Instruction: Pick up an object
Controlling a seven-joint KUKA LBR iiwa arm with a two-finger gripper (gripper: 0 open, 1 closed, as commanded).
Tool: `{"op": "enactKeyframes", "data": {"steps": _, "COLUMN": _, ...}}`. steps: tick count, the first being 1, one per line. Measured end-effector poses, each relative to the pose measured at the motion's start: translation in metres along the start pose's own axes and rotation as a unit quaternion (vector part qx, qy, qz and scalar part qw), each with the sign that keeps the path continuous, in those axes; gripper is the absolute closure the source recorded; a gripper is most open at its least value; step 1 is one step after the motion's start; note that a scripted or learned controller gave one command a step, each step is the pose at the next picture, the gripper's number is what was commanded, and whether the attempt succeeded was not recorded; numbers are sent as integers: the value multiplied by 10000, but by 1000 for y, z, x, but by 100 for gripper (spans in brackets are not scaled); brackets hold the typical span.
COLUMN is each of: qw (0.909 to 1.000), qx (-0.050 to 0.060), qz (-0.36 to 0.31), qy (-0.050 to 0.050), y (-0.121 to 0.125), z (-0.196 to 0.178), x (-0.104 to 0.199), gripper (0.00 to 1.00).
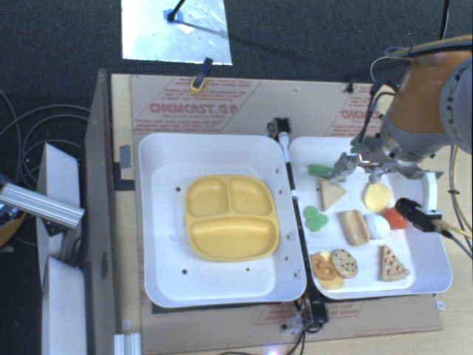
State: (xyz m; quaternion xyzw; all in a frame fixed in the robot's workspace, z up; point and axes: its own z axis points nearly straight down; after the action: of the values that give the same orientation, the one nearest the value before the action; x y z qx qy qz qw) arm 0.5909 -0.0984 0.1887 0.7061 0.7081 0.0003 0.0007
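My gripper [361, 170] hangs over the back part of the right bin [436, 276], its two grey fingers spread open with nothing between them. Just below it lie a pale cheese wedge [331, 194] and a round yellow piece [377, 197]. A green strip [320, 171] lies beside the left finger. Further forward are a green leafy piece [315, 218], a hot dog bun [355, 227], a white egg [378, 226], a red piece [394, 219], a cookie [344, 262], an orange slice [324, 266] and a pizza slice [392, 265].
The left bin [166, 272] holds a yellow divided plate [230, 217]. A black part on a white bracket [417, 211] sticks out from the arm over the right bin's right side. The bins' raised rims meet in the middle [294, 198].
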Motion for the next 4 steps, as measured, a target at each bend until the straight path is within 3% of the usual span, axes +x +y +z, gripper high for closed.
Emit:
{"op": "enactKeyframes", "data": {"steps": 1, "qw": 10000, "qx": 14, "qz": -14, "qy": 5, "y": 15, "z": 75, "x": 7, "gripper": 0}}
{"op": "enactKeyframes", "data": {"steps": 2, "qw": 10000, "qx": -11, "qz": -14, "qy": 3, "y": 47, "z": 105, "x": -5, "gripper": 0}}
{"op": "enactKeyframes", "data": {"steps": 3, "qw": 10000, "qx": -2, "qz": -5, "qy": 4, "y": 45, "z": 104, "x": -5, "gripper": 0}}
{"op": "enactKeyframes", "data": {"steps": 4, "qw": 10000, "qx": -18, "qz": -12, "qy": 9, "y": 46, "z": 93, "x": -4, "gripper": 100}}
